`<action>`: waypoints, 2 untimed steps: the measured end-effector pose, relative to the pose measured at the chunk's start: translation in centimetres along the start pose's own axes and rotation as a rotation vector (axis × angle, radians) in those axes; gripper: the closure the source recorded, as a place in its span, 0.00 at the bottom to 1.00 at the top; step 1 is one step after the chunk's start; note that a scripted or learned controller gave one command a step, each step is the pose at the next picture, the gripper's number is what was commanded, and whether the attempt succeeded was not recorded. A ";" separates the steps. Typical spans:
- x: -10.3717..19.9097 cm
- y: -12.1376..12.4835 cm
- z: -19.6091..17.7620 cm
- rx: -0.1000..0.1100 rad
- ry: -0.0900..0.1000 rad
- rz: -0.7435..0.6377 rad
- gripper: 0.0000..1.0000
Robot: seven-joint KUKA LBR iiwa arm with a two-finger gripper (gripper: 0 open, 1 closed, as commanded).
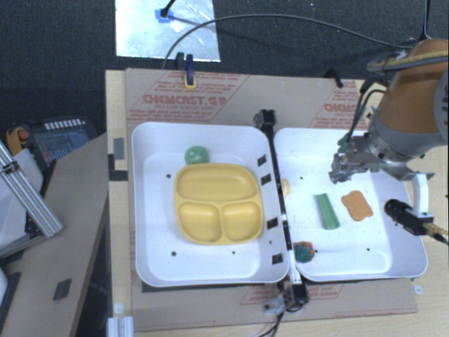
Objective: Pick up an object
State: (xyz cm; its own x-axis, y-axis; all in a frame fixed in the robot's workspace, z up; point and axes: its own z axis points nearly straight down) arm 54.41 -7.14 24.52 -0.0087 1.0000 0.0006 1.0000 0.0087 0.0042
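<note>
We look down on a pale wooden desk (116, 118) covered by a brown cardboard sheet (231, 93) printed with red lettering; around it we see dark, speckled carpet floor (56, 41); on that floor, beyond the desk, lies a shiny silver panel (165, 20) with a blue mark, and a black cable (280, 21) curves across the carpet; at the left we see a second tan tabletop (70, 216), an aluminium rail (28, 195) and a dark keypad device (59, 137); the light is even.

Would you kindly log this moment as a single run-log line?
gripper: above right bin, nothing seen held | nearest: green block, orange piece | left bin: yellow tray
</note>
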 end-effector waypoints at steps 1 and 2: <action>5.1 1.2 -0.6 0.001 0.001 -0.001 1.00; 9.8 3.1 0.5 0.001 0.000 0.000 1.00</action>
State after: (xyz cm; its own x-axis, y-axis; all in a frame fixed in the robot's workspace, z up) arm 57.47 2.74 23.99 -0.0083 1.0000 0.0006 1.0000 0.0083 0.0030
